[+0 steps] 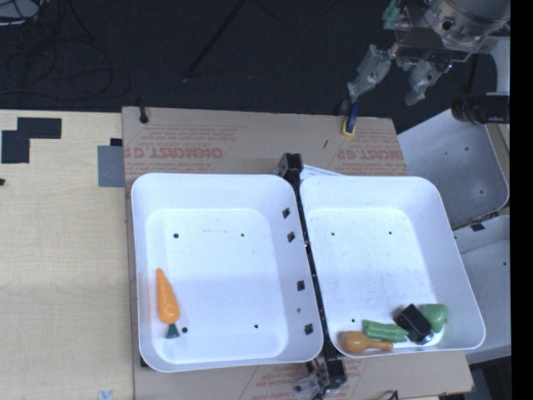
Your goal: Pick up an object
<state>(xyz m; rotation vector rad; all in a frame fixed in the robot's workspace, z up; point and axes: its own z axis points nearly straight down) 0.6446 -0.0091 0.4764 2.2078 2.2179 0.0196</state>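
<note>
**Gripper raised and empty above the far edge of the bins**

While nothing has yet been picked up, the gripper (398, 72) is seen high at the far right, beyond the bins, with its fingers (365, 77) spread wide and nothing between them. In the left bin (208, 188), a toy carrot (166, 298) is found near the left wall, towards the near edge, well apart from anything else. In the right bin (366, 188), four things are crowded into the near right corner: a tan pear-shaped piece (363, 342), a green pod-like piece (384, 331), a black block (413, 322) and a green rounded piece (435, 314), touching or overlapping one another.

Trouble is most to be expected at that cluster. Were a descent made there, two pieces could be caught at once, or one could be pushed aside against the bin wall so that the fingers close on nothing. The carrot is judged the safer target, although a grasp could be blocked by the nearby wall if a finger were brought down on the rim.
</note>
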